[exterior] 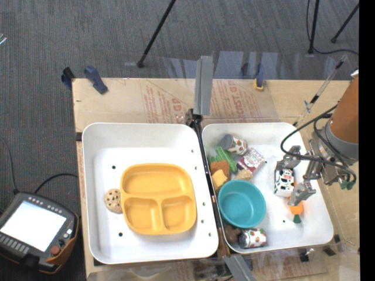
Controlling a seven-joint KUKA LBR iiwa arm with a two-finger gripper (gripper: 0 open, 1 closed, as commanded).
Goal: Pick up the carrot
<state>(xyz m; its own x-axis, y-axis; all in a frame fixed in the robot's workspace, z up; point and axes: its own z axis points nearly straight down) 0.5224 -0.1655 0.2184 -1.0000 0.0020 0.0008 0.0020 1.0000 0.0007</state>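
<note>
The carrot (pixel 297 208) is a small orange piece with a green end, lying on the floor of the right bin (pixel 319 227) near its right wall. My gripper (pixel 296 179) hangs low over that bin, just above and behind the carrot. It is open, and its nearer finger (pixel 304 189) ends right at the carrot's top. Nothing orange sits between the fingers. A black-and-white cow-patterned carton (pixel 285 182) stands between them instead.
The right bin also holds a teal bowl (pixel 241 203), a small can (pixel 254 237), green and yellow toy food (pixel 221 167) and a wrapped packet (pixel 252 157). In the left bin (pixel 99 151) sit a yellow divided plate (pixel 158 198) and a cookie (pixel 113 200).
</note>
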